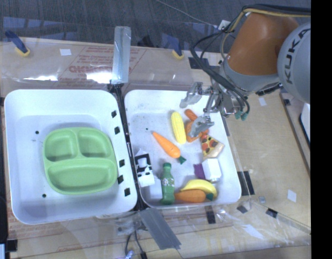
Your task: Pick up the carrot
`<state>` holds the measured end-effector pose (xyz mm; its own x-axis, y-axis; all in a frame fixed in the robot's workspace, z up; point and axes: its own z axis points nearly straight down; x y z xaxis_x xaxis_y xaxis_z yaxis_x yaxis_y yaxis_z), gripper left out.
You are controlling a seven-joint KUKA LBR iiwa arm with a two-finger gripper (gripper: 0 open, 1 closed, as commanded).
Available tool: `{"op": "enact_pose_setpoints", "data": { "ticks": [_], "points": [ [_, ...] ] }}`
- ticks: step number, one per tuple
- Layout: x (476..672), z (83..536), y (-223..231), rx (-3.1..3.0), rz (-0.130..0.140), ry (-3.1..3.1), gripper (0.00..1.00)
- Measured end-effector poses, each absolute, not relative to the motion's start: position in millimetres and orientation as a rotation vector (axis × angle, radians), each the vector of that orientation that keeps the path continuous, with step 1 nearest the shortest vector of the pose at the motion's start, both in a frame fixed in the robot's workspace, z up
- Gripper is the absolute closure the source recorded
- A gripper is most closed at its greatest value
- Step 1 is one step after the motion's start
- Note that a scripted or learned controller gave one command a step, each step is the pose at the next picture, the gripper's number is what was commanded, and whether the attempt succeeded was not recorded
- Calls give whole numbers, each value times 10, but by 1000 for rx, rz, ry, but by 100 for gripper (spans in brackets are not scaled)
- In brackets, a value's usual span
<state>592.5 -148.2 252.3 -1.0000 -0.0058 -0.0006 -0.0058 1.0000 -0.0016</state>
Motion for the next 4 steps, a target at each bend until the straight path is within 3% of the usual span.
{"op": "enact_pose_setpoints", "data": {
  "ticks": [1,2,3,4],
  "points": [
    [5656,1363,-1267,-187,5,3144,0],
    [5779,910,-1121,45,2,3145,0],
    [5802,1033,-1105,32,0,3140,100],
    [5511,1475,-1643,84,-5,3134,100]
  ]
}}
